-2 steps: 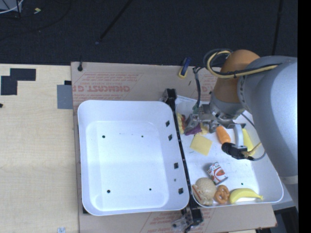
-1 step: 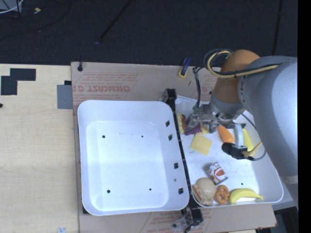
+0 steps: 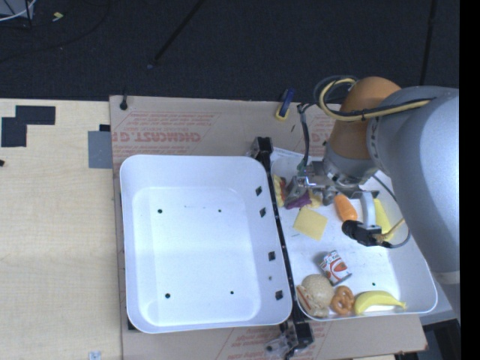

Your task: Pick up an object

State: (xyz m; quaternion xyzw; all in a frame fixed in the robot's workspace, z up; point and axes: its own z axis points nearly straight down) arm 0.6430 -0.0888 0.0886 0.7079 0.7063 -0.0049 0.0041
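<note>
Two shallow white bins sit abutting on brown cardboard [image 3: 187, 130] printed with reversed red lettering, the left bin [image 3: 135, 201] bare, while the gripper [image 3: 313, 188] hangs at twelve o'clock in the right bin [image 3: 420, 291], finger state indeterminable, just above a pale yellow cheese-like wedge [image 3: 310, 223], a red-and-white printed carton [image 3: 335, 266] lying toward six o'clock.

The arm [image 3: 427, 163] is grey with an orange band [image 3: 360, 115]. Both bins are white: the left bin [image 3: 142, 201] and the right bin [image 3: 409, 276]. In the right bin lie a pale yellow block [image 3: 310, 223], an orange carrot [image 3: 345, 208], a yellow banana [image 3: 377, 301], a red-and-white carton [image 3: 334, 267], a brown pretzel [image 3: 342, 300] and a tan bun [image 3: 316, 293]. The surface [image 3: 52, 238] is light wood.
</note>
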